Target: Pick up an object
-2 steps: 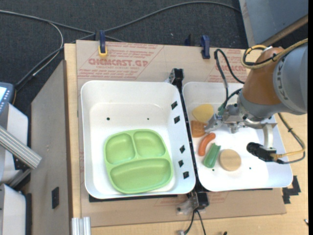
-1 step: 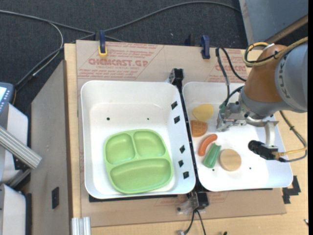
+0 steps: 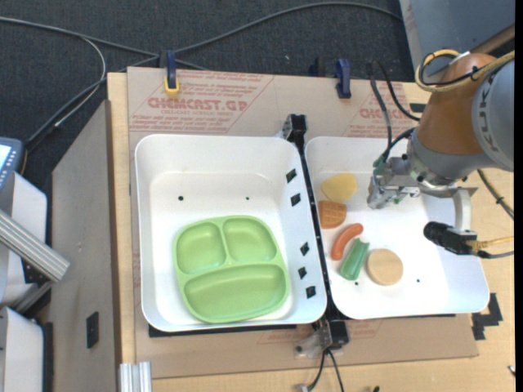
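Note:
In the right bin [image 3: 441, 296] lie a yellow piece [image 3: 340, 187], an orange slice-like piece [image 3: 331, 213], a red sausage-shaped piece [image 3: 346, 239], a green piece [image 3: 354, 260] and a tan round disc [image 3: 384, 267]. My gripper [image 3: 387, 193] hangs over the upper middle of this bin, just right of the yellow piece and above the disc. I see nothing between its fingers; the view from above hides how they stand.
The left bin [image 3: 155, 219] holds a green divided plate [image 3: 231, 268]. A black divider with clips [image 3: 304, 211] runs between the bins. Cables [image 3: 384, 96] trail behind the right bin, and clamps [image 3: 171, 76] hold the cardboard base at the back.

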Controlling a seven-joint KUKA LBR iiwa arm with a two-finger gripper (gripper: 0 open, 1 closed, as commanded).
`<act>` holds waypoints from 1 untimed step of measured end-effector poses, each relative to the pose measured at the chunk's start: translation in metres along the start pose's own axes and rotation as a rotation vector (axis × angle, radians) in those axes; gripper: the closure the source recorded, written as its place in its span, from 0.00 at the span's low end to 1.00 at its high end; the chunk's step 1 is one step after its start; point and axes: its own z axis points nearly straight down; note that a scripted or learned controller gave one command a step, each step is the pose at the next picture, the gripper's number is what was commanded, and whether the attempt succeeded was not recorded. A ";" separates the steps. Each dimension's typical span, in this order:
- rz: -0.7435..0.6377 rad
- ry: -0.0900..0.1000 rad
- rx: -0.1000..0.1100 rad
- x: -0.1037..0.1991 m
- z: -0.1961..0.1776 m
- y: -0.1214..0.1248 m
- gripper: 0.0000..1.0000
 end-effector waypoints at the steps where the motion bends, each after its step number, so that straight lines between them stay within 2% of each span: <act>1: 0.002 -0.001 -0.002 -0.008 -0.049 -0.003 1.00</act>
